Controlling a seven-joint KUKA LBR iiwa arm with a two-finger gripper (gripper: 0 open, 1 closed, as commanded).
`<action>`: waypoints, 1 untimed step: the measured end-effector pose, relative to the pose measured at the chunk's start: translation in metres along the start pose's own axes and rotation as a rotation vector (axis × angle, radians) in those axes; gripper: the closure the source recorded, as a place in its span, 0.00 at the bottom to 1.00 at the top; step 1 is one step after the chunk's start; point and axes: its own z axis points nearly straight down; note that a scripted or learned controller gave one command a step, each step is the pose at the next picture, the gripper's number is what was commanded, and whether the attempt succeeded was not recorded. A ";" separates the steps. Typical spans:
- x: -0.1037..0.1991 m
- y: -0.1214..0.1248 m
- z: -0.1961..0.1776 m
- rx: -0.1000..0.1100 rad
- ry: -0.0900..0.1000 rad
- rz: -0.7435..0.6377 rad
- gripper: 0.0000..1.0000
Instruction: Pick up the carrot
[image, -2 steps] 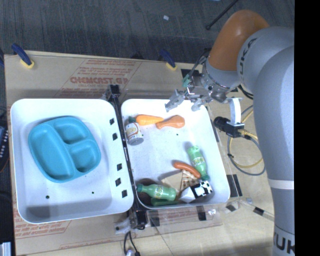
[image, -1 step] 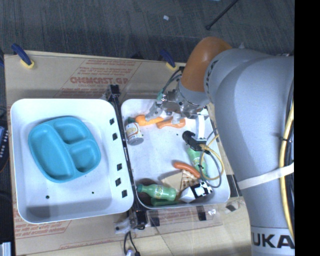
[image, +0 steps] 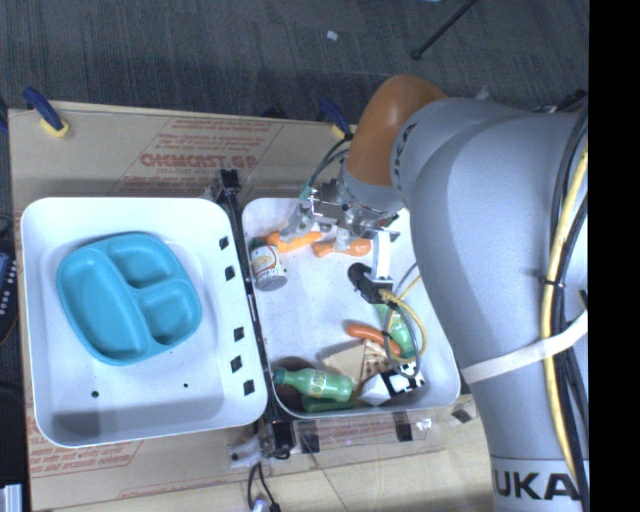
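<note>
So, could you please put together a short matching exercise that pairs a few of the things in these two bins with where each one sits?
Things:
1. blue divided plate
2. small can
3. green bottle
4. carrot

Places:
A. near edge of the right bin, lying on its side
B. far end of the right bin, under the gripper
C. in the left bin
D. right bin, close to the wall shared with the left bin

Pairs: 1-C, 2-D, 3-A, 4-B
</note>
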 end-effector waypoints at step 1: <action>0.010 -0.003 0.001 0.002 -0.001 0.165 0.00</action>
